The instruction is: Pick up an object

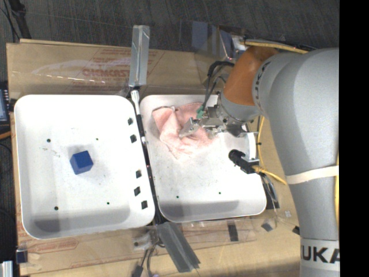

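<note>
We see a crumpled pink cloth (180, 130) in the upper part of the right bin (202, 203), directly under and left of the gripper (196, 126), which sits low against its folds. We cannot tell how far the gripper is parted or whether it grips the cloth. The grey arm (300, 114) reaches in from the right, orange band (242, 77) above the wrist. A blue cube (82, 161) lies in the left bin (34, 212).

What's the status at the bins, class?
Gripper down on the pink cloth in the right bin, grasp unconfirmed. Blue block alone in the left bin. Nothing blocking.
</note>
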Robot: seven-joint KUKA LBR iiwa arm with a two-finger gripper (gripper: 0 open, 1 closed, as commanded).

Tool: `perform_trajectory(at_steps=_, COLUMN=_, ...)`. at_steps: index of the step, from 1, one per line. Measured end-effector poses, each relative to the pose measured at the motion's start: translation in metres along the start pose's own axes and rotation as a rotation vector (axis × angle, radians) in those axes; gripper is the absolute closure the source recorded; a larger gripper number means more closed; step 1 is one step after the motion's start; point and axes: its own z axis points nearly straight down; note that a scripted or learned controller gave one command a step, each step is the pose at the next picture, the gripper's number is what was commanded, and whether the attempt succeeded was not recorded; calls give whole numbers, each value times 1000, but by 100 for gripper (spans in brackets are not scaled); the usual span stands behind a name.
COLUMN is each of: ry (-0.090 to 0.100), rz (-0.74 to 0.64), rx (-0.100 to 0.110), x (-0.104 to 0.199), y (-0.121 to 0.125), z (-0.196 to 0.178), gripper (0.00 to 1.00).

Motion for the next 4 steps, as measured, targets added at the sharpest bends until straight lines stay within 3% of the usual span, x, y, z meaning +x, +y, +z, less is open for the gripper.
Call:
perform_trajectory(at_steps=1, ry=-1, rz=-110, rx=1, x=-20, y=29, z=0, gripper=0)
perform_trajectory(at_steps=2, ry=-2, rz=-297, rx=-2, x=-32, y=37, z=0, gripper=0)
perform_trajectory(at_steps=3, ry=-3, rz=-467, rx=1, x=4, y=35, z=1, gripper=0)
perform_trajectory(at_steps=4, ry=-3, rz=-538, rx=3, x=15, y=34, z=1, gripper=0)
